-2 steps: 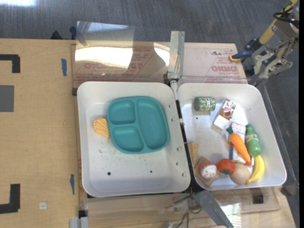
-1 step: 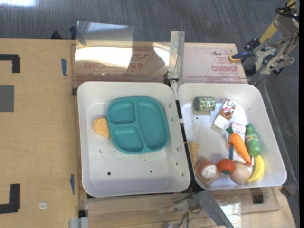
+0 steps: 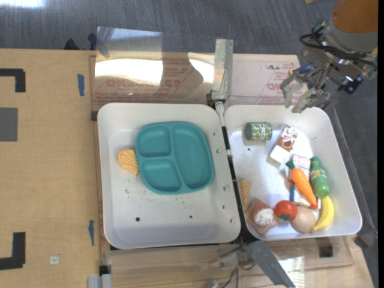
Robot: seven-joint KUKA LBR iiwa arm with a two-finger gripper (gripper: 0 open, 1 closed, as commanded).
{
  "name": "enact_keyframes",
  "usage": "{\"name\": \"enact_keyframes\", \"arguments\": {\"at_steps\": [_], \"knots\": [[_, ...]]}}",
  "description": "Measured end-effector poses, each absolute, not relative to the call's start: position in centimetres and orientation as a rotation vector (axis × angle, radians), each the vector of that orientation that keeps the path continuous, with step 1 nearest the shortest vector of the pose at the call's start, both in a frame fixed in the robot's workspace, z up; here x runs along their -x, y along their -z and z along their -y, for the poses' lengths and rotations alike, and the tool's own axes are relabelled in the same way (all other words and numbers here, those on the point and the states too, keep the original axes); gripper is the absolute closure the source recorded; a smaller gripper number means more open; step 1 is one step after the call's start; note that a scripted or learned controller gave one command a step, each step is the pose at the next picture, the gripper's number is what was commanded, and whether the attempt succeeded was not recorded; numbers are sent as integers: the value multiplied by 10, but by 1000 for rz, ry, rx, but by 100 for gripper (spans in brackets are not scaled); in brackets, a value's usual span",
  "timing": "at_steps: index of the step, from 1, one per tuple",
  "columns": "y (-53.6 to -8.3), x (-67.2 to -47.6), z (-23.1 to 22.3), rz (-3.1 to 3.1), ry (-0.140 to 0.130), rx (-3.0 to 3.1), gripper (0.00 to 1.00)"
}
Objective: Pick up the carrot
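Carrot in rt bin w/ toys, end effector above far rim, spread, holding nothing

An orange carrot with a green top lies beside a yellow banana and a red tomato in the white right bin; left of it, a teal divided plate (a tan shell-shaped piece alongside).
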State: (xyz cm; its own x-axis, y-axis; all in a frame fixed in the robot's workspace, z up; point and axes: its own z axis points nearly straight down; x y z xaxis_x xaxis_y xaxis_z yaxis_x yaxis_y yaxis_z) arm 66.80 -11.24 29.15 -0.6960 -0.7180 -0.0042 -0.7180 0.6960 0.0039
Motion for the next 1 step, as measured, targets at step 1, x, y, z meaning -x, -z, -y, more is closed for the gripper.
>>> {"name": "enact_keyframes", "arguments": {"at_steps": [1], "knots": [[-422,-630,176,-2884,25,1192,100]]}}
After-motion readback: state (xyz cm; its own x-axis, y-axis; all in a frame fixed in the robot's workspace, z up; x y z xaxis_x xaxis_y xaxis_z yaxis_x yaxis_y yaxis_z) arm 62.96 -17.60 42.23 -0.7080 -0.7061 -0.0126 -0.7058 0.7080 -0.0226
